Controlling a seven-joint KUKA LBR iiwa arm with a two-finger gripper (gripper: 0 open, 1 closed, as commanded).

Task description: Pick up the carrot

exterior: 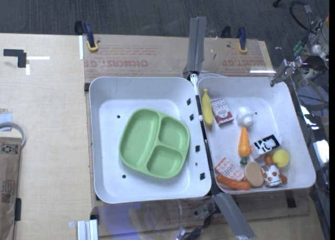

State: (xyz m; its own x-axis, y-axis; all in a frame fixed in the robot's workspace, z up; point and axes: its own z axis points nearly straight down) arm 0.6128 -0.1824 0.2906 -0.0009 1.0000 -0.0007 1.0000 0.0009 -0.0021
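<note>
The pale wooden bench (47, 129) carries two shallow white bins side by side. The left white bin (99, 129) holds a light green plastic plate (155, 143) with three compartments. In the right white bin (272, 105), a small yellow toy banana (207, 107) lies along the left wall, with a small red-and-white carton (222, 111) just beside it.

The orange toy carrot (244, 142) lies near the middle of this bin. Its long axis runs almost straight up and down in the camera view, with the pointed end toward the far wall. A round white piece (244, 114) sits just beyond its tip, and a black-and-white box (265, 144) lies just to its right. An orange-red sausage-shaped piece (233, 183) lies near the front wall and could be mistaken for the carrot.

The gripper (293, 68) hangs over the bin's far right corner, too blurred among cables to tell whether its jaws are spread or pressed together. From there the carrot lies well apart, leftward and toward the front wall. A grasp likely means closing across its narrow width.
</note>
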